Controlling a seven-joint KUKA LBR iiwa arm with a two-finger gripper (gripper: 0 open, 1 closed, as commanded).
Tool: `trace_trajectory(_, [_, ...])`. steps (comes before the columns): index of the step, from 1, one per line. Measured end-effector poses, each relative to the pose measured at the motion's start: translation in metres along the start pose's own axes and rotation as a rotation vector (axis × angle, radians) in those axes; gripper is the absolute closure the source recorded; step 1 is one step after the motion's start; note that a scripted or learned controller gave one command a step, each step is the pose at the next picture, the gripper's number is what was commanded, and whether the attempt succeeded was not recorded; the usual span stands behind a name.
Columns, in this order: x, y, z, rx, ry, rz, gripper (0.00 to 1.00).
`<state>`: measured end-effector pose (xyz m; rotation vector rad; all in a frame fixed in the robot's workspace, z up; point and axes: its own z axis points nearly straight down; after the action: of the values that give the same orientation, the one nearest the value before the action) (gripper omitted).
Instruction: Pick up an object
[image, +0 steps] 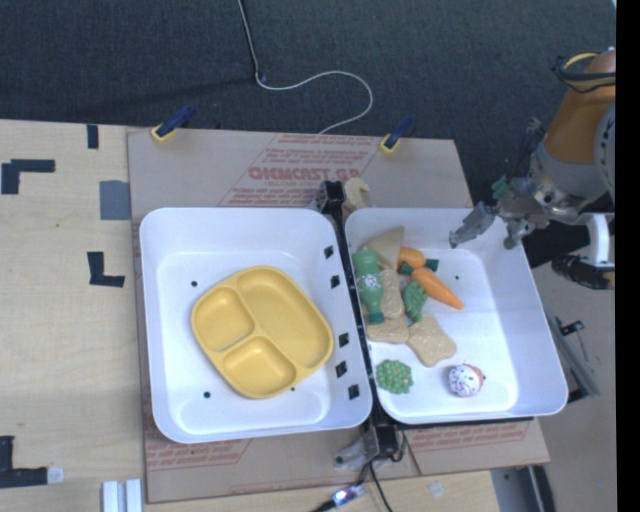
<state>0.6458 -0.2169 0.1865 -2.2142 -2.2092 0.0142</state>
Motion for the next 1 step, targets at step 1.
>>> trace_trajectory(1, [0.0004,0.0033,-0.0098,-0.014,-0.003,-0.003,0.0])
